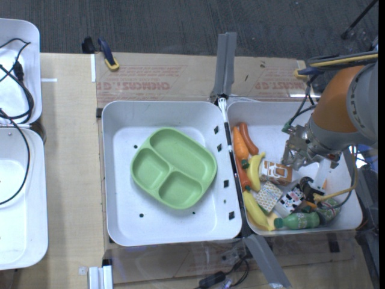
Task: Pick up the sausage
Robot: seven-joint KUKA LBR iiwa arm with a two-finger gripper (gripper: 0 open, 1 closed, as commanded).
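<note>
The sausage (249, 138), a short red-brown link, lies at the back left of the right bin (267, 112), beside an orange carrot (240, 149). My gripper (296, 156) hangs over the middle of the right bin, to the right of the sausage and apart from it. It sits just above a small orange-and-white snack box (277, 172). The grey arm with its orange band (337, 101) comes in from the right.
A green divided plate (174, 167) lies in the left bin (114, 179). The right bin also holds two bananas (255, 167), a checkered packet (269, 196), a green bottle (298, 221) and small items at the front right.
</note>
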